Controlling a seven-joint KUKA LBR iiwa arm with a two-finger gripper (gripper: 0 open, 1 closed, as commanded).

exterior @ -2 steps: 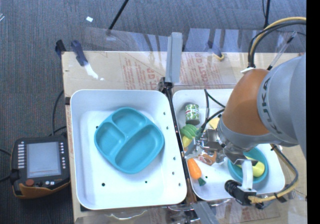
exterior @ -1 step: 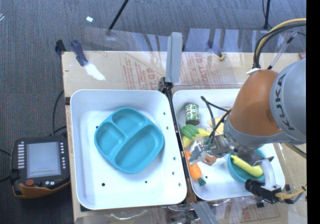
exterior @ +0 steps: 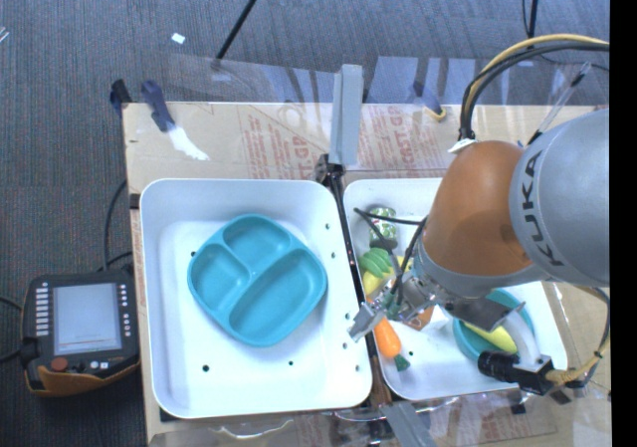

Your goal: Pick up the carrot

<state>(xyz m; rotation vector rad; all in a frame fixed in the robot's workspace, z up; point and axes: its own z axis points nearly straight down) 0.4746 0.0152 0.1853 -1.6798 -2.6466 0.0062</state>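
Observation:
The carrot [exterior: 387,337] is small and orange with a green top pointing toward the front. It lies at the front left of the right bin [exterior: 438,385], close to the wall between the two bins. My gripper [exterior: 381,314] hangs low over that corner, just above and touching or nearly touching the carrot's orange end. The arm's orange and grey wrist covers the middle of the right bin and hides part of the gripper.
A yellow and green toy vegetable [exterior: 375,266] and a dark green item [exterior: 382,220] lie behind the carrot. A teal bowl [exterior: 468,340] with a yellow piece [exterior: 495,337] sits to its right. The left bin [exterior: 164,335] holds a blue divided plate [exterior: 257,279].

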